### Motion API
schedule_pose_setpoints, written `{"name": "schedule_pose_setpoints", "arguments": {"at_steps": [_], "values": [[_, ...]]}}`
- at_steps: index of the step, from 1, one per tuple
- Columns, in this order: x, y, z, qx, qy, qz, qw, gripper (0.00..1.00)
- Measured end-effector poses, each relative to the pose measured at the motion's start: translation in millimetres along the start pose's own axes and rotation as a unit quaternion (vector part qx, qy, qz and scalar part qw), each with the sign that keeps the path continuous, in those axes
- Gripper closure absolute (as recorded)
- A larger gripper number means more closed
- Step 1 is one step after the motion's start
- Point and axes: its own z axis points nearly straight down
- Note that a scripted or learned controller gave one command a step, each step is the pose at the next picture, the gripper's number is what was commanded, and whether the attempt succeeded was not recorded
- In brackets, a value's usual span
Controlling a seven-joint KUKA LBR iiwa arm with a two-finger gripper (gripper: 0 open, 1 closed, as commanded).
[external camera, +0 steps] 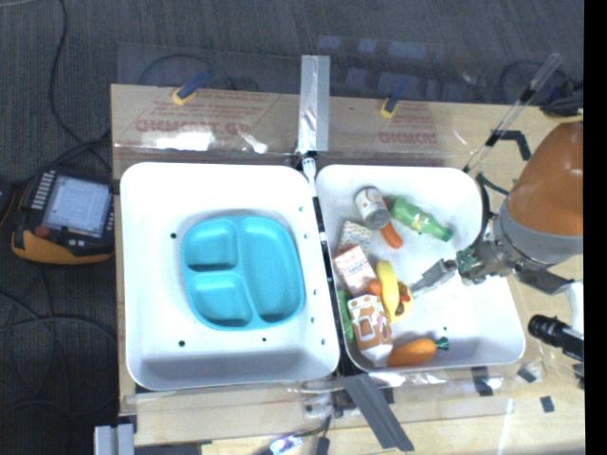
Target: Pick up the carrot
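Carrot first: the orange plastic carrot with a green stub end (pixel 414 351) lies on its side along the near wall of the right-hand shallow white bin (pixel 493 325), stub pointing right, its left tip just beside the brown-and-white snack carton (pixel 368 320). Not yet lifted, not yet touched. The grey two-finger hand (pixel 424 280) hangs farther back in the same bin, reaching leftward toward the yellow plastic banana (pixel 387 287), well apart from the carrot. Whether open or closed, impossible to judge at this size and blur.

To do this step well: draw back from the banana, shift toward the near wall, and line up over the thick middle of the carrot rather than over the tapered tip or the stub. Turn the wrist so that the closing line runs across the carrot's short width (a grasp along its length would likely slide off). Open wide before descending. Keep clear of the carton on the left and of the bin wall in front, since little room shows there. Descend straight, close only when low on both sides, then lift slowly and check for orange between the pads.

Elsewhere, the light-blue divided plastic tray (pixel 242 268) in the left-hand white bin (pixel 152 349) plays no part.
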Motion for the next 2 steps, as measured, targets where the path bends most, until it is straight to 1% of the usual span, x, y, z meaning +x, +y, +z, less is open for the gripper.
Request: {"name": "schedule_pose_setpoints", "arguments": {"at_steps": [1, 2], "values": [[32, 9, -177, -0.003, -0.001, -0.120, 0.9928, 0.00], [48, 11, -87, -0.001, -0.001, -0.077, 0.9970, 0.00]]}}
